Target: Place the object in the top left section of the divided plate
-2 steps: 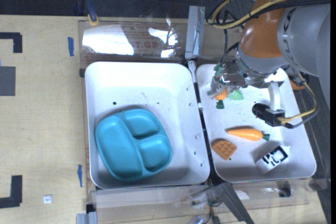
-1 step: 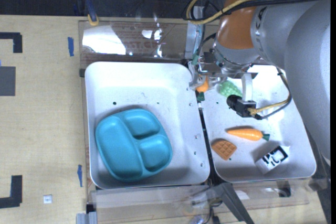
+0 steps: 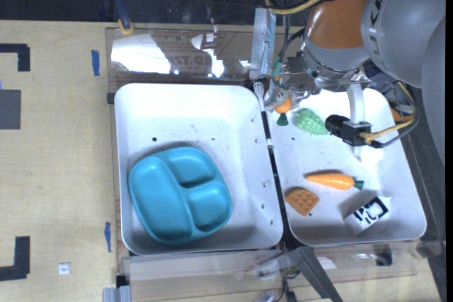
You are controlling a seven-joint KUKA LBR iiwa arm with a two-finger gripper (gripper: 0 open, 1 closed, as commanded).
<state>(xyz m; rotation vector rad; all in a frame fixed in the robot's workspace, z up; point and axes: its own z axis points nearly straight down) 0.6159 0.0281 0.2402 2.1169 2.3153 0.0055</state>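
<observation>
Hovering hand [image 3: 282,97] near, perhaps gripping, a small orange object [image 3: 284,107].

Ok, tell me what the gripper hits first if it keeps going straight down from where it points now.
Probably the small orange piece right under the gripper, at the far left corner of the right bin; the green item lies just beside it. Depth is hard to judge from this slanted view.

Blue divided plate [image 3: 180,194] lies flat in the left bin [image 3: 141,106].
</observation>
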